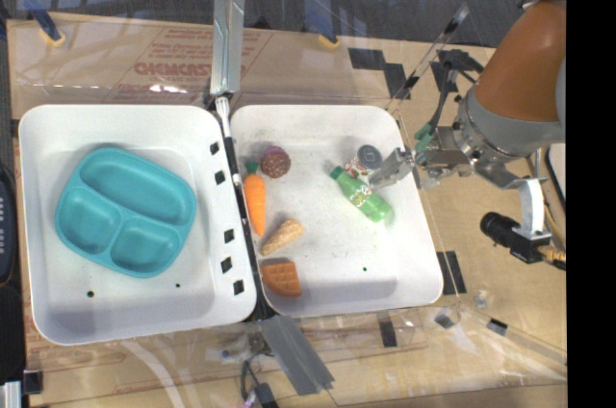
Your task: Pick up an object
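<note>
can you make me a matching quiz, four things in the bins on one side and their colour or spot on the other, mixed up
Things:
1. plate
2. carrot
3. bottle
4. waffle

Descriptions:
A. green, lying by the right bin's right side
B. teal, alone in the left bin
C. orange-brown, at the right bin's near left corner
D. orange, along the right bin's left wall

Pairs: 1-B, 2-D, 3-A, 4-C

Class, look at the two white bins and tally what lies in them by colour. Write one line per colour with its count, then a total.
Teal: 1, the divided plate
Green: 1, the bottle
Orange: 2, the carrot and the waffle piece
Dark red: 1, the round fruit
Tan: 1, the cone
Total: 6
</note>
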`<state>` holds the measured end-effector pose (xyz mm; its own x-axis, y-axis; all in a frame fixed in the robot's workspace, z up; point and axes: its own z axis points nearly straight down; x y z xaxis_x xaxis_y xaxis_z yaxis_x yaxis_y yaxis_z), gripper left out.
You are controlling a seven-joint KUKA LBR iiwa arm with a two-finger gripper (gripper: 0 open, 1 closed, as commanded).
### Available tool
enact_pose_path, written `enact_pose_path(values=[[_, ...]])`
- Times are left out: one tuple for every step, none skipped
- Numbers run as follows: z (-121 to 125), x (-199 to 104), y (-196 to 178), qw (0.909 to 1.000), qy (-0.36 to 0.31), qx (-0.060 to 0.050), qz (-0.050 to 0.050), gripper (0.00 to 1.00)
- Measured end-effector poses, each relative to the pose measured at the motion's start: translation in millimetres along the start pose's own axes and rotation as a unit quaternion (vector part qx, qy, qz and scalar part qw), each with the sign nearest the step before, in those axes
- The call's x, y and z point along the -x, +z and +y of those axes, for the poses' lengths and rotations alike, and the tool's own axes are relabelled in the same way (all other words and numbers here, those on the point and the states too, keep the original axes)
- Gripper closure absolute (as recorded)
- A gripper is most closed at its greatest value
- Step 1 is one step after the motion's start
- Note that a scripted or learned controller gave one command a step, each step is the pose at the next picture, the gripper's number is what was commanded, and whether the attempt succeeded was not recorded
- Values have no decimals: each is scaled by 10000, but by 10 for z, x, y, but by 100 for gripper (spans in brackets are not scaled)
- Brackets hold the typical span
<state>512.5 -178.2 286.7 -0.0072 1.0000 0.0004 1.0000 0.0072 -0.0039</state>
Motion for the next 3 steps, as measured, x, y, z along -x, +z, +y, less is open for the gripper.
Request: enact_pose_path(values=[[-352, 334, -299, 9856, -1693, 26, -19, 0], [-313, 312, 869, 9660, -2584, -8, 13, 0], [481, 327, 1935, 9689, -2474, 33, -18, 0]])
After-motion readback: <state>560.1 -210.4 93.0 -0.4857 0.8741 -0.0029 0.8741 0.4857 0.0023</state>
